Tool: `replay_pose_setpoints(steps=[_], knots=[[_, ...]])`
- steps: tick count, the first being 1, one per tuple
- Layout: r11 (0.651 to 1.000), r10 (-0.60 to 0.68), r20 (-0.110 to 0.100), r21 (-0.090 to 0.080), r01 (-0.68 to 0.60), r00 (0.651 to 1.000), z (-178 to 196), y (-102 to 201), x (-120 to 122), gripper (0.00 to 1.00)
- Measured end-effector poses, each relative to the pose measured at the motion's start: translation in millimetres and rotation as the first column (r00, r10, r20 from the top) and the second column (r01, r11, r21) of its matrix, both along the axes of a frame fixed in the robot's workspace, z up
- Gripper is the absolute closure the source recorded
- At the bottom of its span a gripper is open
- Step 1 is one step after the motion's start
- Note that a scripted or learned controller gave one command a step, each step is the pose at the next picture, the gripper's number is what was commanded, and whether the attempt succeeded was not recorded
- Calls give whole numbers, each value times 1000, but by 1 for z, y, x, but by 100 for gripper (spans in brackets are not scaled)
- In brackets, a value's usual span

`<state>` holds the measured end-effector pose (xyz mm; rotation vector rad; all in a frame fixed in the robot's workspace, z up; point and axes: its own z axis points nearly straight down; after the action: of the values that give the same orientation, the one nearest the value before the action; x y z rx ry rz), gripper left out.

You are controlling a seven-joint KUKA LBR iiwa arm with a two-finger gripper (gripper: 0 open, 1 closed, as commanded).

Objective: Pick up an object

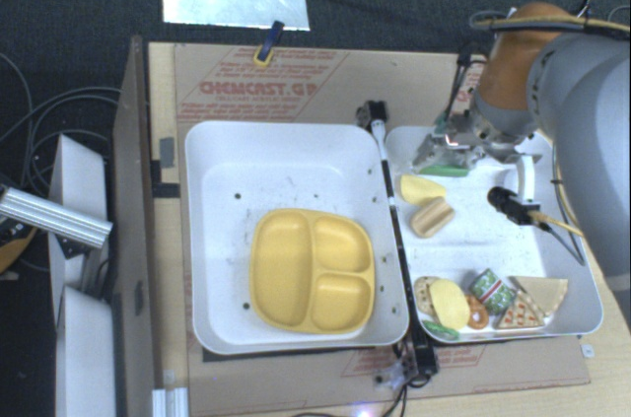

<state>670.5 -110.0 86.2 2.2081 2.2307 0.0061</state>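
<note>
The end effector [449, 146] hung low over the right bin [572, 312] at its 11 o'clock corner, just above a green strip [444, 172]; how it stood I cannot tell. A yellow wedge [420, 188] and tan block [431, 219] lay toward 6 o'clock of it. A yellow divided plate [313, 269] sat in the left bin [227, 169]

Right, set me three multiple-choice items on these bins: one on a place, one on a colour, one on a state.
1. Where does the divided plate lie?
A. left bin
B. right bin
C. on the cardboard outside the bins

2. What colour is that plate?
A. red
B. yellow
C. blue

3. How does the plate rest?
A. flat, compartments facing up
B. upside down
C. leaning on the bin wall

Answers: 1 A, it lies in the left bin, apart from the toy food in the right bin. 2 B, it is plainly yellow. 3 A, its three hollows face up. The gripper hangs over the right bin's far end.
</note>
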Motion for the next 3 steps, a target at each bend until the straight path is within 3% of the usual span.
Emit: replay_pose_setpoints(steps=[1,2,3], knots=[[1000,-10,-1,-1,10,1000,0,8,-53,0],[1000,-9,0,-1,9,1000,0,5,-54,0],[1000,-5,1,-1,5,1000,-1,-3,-18,0]])
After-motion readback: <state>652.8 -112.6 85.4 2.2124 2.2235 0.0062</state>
